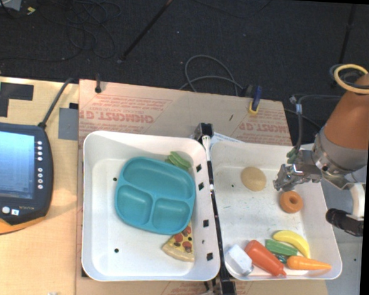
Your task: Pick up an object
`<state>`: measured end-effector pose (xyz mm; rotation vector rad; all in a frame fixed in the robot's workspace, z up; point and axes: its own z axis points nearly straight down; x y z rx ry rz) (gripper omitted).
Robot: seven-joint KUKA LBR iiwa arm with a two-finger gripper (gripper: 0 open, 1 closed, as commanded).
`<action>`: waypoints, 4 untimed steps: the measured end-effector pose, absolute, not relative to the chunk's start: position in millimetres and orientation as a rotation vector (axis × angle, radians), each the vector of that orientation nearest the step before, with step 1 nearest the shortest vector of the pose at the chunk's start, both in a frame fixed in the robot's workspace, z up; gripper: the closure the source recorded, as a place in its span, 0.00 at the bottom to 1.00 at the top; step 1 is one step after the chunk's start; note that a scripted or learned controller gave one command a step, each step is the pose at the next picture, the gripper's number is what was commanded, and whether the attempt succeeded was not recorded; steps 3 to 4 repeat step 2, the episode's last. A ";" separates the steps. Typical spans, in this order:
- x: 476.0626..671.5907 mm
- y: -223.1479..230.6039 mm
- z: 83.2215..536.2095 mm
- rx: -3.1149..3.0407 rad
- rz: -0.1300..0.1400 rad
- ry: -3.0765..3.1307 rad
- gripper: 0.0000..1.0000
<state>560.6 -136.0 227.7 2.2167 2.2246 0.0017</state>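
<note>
While my tool (287,177) hangs over the right bin (330,233), I cannot tell its state. That bin holds one bun (254,178), one donut (291,201), one banana (293,241), two carrots (265,257), one green pepper (281,248). I count one teal tray (155,194) and one pizza slice (181,244) in the left bin (96,232).

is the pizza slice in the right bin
No, the pizza slice lies in the left bin, just below the teal divided plate.

Cardboard sheet (174,111) — red print, upside down, unreadable.
</note>
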 end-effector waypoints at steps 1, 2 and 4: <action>558.4 -136.7 226.4 2.220 -0.003 2.226 0.00; 540.6 -200.5 162.1 2.232 -0.010 2.220 0.00; 540.6 -200.5 162.1 2.232 -0.010 2.220 0.00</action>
